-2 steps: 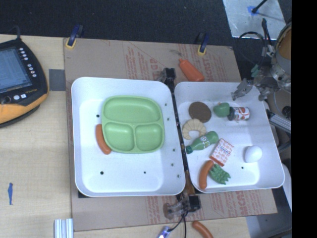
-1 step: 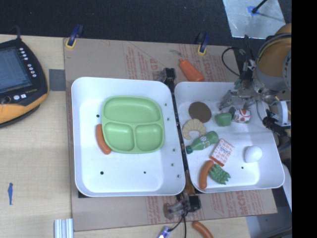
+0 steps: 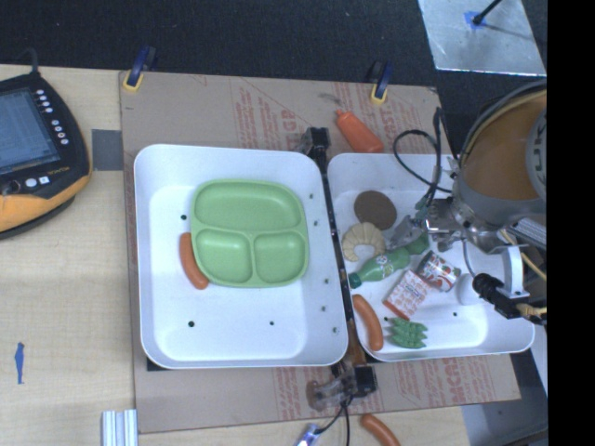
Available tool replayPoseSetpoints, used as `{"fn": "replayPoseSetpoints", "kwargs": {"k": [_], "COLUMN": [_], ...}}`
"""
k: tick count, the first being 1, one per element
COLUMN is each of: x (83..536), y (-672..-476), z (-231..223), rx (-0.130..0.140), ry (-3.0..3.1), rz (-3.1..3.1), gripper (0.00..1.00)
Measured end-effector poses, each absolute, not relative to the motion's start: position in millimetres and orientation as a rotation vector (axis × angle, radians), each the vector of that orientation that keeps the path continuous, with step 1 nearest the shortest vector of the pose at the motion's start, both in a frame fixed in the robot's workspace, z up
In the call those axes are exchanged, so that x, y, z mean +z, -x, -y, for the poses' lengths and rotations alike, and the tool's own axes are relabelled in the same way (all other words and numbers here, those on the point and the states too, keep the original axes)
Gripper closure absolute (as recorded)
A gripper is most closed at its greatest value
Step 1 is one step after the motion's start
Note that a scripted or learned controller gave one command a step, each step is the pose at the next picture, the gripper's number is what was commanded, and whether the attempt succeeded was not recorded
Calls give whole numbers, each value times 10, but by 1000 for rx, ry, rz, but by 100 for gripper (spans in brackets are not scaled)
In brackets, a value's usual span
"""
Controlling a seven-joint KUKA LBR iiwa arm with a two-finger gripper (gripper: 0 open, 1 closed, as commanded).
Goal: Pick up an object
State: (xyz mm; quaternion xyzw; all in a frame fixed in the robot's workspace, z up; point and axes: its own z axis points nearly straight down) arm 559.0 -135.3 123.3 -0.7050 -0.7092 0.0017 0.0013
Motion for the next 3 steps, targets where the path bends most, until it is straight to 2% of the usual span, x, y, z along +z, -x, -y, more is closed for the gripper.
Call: {"fn": "replayPoseSetpoints", "kwargs": {"k": [1, 2, 3], "x": [915, 1019, 1936], "y": [-5909, -5909, -5942], "z": [1377, 1390, 714], "rx": [6, 8, 0], "ry": [2214, 2212, 2215], "rz": [2227, 2229, 2226], "gripper": [0, 100, 100]}}
